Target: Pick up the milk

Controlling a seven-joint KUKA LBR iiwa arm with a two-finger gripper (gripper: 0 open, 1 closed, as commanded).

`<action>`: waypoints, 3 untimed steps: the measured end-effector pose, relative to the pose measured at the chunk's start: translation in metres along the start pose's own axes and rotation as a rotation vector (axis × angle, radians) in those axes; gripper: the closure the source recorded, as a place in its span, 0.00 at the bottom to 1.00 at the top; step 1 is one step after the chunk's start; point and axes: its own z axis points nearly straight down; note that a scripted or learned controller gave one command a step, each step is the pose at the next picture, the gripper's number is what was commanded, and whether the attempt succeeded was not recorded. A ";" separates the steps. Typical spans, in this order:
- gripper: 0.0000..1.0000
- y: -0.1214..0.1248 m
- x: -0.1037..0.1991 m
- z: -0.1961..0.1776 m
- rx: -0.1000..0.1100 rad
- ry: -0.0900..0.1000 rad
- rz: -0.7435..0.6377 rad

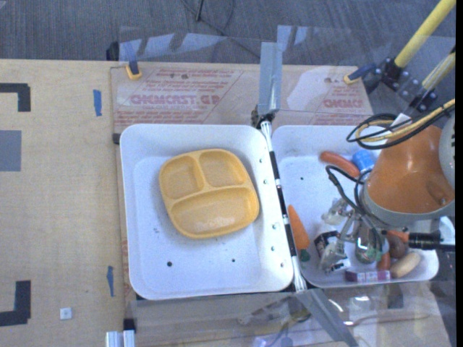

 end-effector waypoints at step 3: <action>1.00 0.072 0.018 -0.152 0.000 0.001 0.006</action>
